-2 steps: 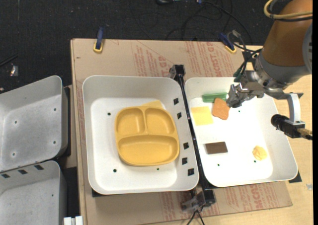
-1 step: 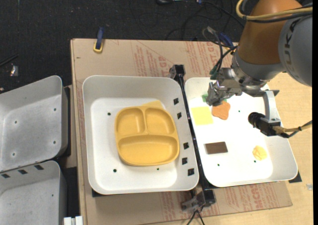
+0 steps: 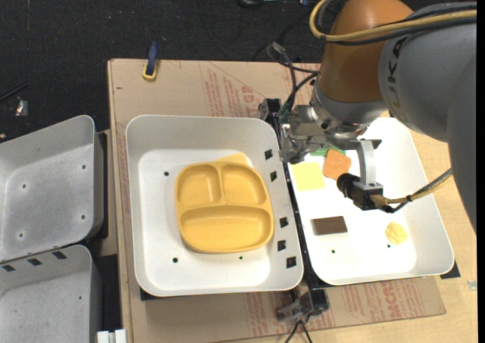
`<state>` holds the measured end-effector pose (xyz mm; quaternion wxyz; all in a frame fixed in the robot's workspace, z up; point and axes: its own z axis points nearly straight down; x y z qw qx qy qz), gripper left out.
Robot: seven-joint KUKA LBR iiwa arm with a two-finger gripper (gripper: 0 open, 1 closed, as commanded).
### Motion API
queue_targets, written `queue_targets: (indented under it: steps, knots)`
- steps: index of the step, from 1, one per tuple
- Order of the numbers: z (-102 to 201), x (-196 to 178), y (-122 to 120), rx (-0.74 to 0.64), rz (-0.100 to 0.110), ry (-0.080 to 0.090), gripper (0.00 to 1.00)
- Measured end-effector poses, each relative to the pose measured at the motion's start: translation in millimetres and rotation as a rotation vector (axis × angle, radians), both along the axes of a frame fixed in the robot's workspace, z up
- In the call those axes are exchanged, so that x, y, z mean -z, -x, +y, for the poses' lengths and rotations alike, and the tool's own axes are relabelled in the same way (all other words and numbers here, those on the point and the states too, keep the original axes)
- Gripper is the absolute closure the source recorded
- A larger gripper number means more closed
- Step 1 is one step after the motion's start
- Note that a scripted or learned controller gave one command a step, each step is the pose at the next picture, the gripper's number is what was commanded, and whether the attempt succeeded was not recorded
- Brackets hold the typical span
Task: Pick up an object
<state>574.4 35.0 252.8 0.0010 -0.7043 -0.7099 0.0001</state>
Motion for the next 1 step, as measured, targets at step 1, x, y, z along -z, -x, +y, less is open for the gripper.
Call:
queue_targets:
  steps: [1]
  knots:
    - [58.1, 17.8, -6.8, 0.000, -0.001, 0.001, 1.00]
